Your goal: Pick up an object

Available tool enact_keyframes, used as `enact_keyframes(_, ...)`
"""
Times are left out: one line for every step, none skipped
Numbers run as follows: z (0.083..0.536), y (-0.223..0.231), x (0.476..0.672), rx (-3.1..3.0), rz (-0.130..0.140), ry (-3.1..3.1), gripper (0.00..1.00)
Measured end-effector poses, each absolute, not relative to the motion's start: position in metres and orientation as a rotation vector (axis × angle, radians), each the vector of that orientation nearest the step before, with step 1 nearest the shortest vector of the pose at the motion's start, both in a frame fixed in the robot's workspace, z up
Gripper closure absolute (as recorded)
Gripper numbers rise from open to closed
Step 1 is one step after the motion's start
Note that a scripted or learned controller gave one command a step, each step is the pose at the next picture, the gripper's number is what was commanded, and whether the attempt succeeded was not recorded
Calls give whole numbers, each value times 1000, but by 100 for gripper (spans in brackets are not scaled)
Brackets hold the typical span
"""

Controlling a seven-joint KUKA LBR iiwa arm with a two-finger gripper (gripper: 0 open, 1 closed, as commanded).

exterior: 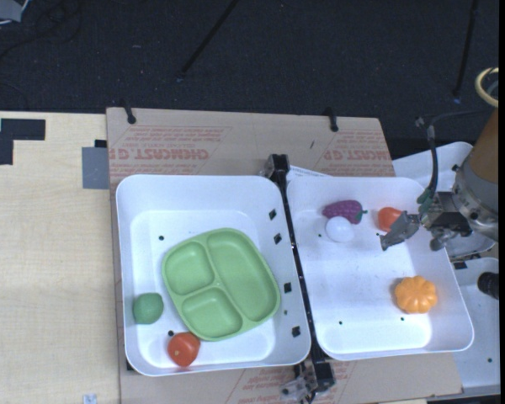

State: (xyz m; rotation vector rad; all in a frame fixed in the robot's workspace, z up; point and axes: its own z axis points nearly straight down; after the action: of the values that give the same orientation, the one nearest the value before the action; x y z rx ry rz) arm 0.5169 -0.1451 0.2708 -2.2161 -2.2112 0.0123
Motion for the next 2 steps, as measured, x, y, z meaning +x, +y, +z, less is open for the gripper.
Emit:
enact_keyframes(277,-145,519,-2221,2,-2221,0)
enact_keyframes(233,-147,520,-2217,7,-2217,0)
